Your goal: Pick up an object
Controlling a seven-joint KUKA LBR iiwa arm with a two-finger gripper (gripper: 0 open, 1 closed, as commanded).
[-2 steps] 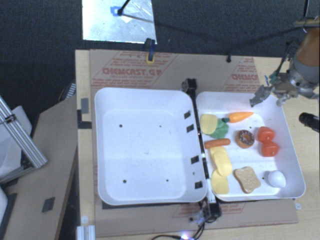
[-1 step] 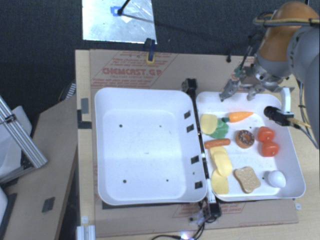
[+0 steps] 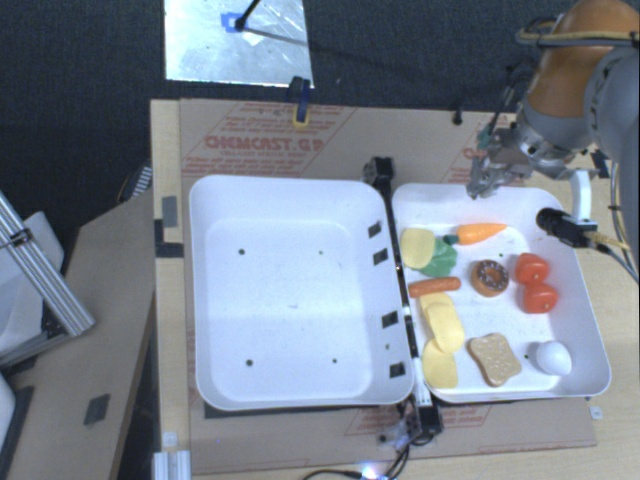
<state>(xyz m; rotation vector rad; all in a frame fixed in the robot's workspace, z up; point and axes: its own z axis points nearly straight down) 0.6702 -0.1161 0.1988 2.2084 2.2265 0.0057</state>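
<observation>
— Where are the fingers (image 3: 487, 185)?

— Over the far edge of the right bin (image 3: 598, 340), near its far corner. Whether they stand wide or narrow I cannot tell; nothing shows between them.

— What lies nearest?

— One carrot (image 3: 479, 233), orange with a green tip, lying flat just below them.

— Count the rest.

— Two tomatoes (image 3: 535, 282), red, at the right edge. One doughnut (image 3: 490, 277), brown and ringed. One sausage (image 3: 434, 287). One slice of bread (image 3: 495, 358) and one egg (image 3: 550, 357), white, at the near edge. Several yellow pieces (image 3: 442, 326) along the left edge, one on a green leaf (image 3: 440, 260).

— And the left bin (image 3: 290, 293)?

— White, shallow, touching the right bin on the counter (image 3: 250, 140).
</observation>
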